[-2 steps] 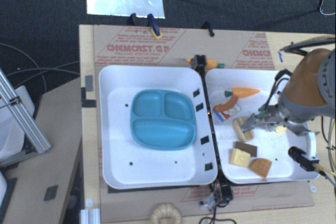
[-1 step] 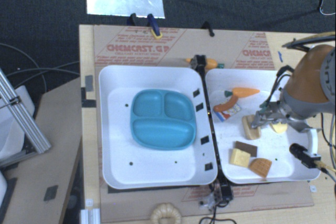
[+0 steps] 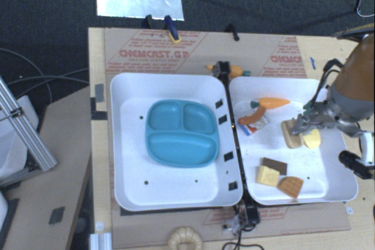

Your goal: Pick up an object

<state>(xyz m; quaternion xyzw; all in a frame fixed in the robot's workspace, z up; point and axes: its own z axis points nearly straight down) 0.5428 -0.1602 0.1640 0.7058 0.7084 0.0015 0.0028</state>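
Tan block (image 3: 290, 134) half hidden under the claw (image 3: 300, 129) — claw's grip state unreadable.

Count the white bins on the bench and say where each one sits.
2. The left bin holds a blue divided plate; the right bin holds small food items, with the gripper inside it.
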